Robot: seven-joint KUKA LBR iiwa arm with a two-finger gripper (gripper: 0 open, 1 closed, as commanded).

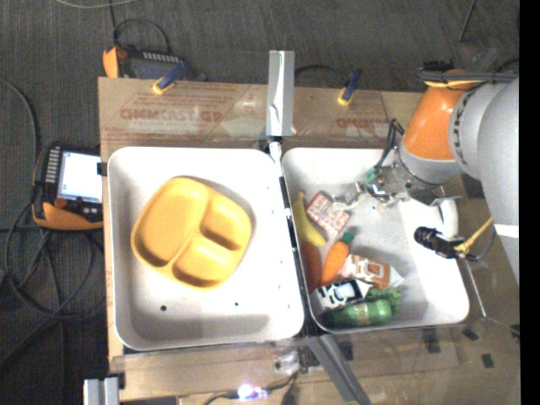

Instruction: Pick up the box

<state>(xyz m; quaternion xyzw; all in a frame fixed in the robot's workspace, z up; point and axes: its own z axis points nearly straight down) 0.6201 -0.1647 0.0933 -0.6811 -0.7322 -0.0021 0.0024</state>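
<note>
Nearby, flat checkered box (327,213)

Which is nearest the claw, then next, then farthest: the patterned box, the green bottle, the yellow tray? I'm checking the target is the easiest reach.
From the claw, in the camera view:
1. Patterned box, just to its left in the right bin's upper part.
2. Green bottle, at the right bin's lower edge.
3. Yellow tray, across the divider in the left bin.
</note>
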